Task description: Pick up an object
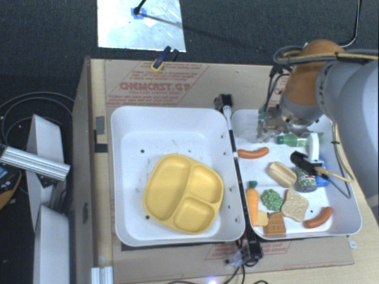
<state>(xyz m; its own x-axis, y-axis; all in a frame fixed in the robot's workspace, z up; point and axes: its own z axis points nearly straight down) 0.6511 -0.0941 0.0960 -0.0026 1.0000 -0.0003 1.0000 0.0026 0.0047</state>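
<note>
My gripper (pixel 268 129) hangs low over the far left part of the right bin (pixel 355 213), under the orange-banded wrist. A green bottle (pixel 291 139) lies just to its right, and a red sausage (pixel 253 153) lies just in front of it. Nothing shows between the gripper and either of them. Nearer the front lie a bread roll (pixel 280 174), a carrot (pixel 253 205), a green broccoli piece (pixel 272 199), a slice of toast (pixel 294 206), a second sausage (pixel 318 218) and a brown waffle (pixel 275 224).
The left bin (pixel 127 135) holds a yellow divided plate (pixel 183 191). A ridge (pixel 235 164) separates the two bins. A small round can (pixel 306 183) stands right of the bread roll. The arm covers the right bin's far right corner.
</note>
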